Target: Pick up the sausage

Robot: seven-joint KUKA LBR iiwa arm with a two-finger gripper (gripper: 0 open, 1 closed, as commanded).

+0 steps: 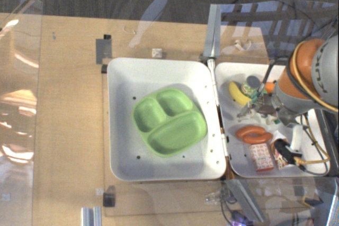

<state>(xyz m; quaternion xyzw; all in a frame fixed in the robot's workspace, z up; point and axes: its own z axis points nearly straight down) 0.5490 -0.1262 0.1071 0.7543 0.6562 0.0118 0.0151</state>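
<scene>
Sausage [253, 135] lies flat in the right bin [239, 168], gripper [258, 108] just above and behind it, probably lining up for the grab; can't tell how the claw stands, nothing seen held. Right bin also has a banana [238, 92] and a small checkered packet [261, 157]. Left bin [122, 161] holds a green divided plate [169, 121].

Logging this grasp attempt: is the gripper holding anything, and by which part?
Nothing is held. The gripper hangs above the sausage, which lies free in the right bin.
</scene>
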